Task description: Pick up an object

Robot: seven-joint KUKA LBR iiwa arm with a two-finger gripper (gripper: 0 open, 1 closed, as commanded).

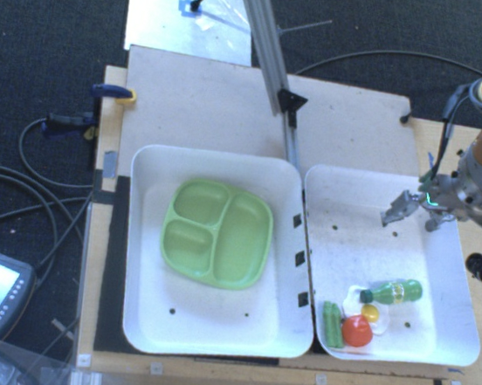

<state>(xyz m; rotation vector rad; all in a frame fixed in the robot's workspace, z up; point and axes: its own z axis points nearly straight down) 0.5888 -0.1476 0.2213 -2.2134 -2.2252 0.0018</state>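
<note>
Claw: the arm's claw (415, 210) hangs over the upper part of the right-hand bin (340, 244), nothing between its fingers; whether they are spread or closed cannot be told from this slanted view.
Targets: a small green bottle (393, 292), a toy fried egg (369, 311), a red tomato (357, 332) and a green pod-like vegetable (332, 323) huddle in the bin's near corner, well apart from the claw.
Left bin: the left-hand bin (138, 306) holds a green divided plate (217, 233), lying flat.
Risk, crowding: the four pieces touch or overlap, so a descent could likely catch two at once or nudge one aside.
Risk, shape: the bottle lies on its side and the tomato is round; either may roll from a closing grip.
Risk, wall: the cluster sits hard by the bin's front rim, which may block a finger.
Unclear: the egg's edges blend with the white bin; the arm is cut off at the right.
</note>
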